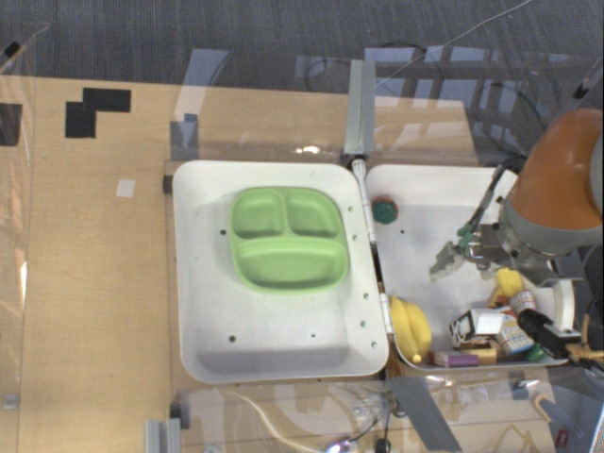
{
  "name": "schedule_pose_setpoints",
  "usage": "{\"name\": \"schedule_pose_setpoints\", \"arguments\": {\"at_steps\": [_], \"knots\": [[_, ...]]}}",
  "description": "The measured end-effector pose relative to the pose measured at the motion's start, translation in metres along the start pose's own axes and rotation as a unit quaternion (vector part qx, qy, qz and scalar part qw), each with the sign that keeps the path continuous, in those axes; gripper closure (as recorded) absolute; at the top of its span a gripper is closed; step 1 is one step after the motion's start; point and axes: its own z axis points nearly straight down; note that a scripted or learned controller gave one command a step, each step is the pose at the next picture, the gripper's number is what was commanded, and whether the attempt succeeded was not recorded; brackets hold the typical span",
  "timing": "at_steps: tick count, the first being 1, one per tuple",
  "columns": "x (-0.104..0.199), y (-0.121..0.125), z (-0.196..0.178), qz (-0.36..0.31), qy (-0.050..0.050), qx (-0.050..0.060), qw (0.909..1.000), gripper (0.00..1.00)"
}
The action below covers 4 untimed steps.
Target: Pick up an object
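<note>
Now | gripper (451, 258) open | holds nothing | over right bin (429, 192)

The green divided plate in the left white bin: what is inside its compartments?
The green divided plate holds nothing in its three compartments; what lies under it in the left white bin is covered.

Green tray (287, 239) in white left bin (203, 281). Right bin (415, 243) white: teal ball (384, 210), yellow bananas (411, 326). Arm (566, 182) orange and grey. Bench (85, 253) tan wood.
</note>
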Motion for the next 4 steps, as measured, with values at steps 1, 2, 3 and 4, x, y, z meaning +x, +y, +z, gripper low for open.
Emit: {"name": "schedule_pose_setpoints", "arguments": {"at_steps": [1,2,3,4], "knots": [[-0.063,-0.014,0.095,0.044,-0.001,-0.008,0.999,0.0],[-0.077,0.025,0.088,0.069,0.001,-0.002,0.9976,0.0],[-0.046,-0.014,0.094,0.026,-0.003,-0.01,0.9996,0.0],[-0.022,0.071,0.096,0.059,0.0,-0.007,0.9982,0.0]]}}
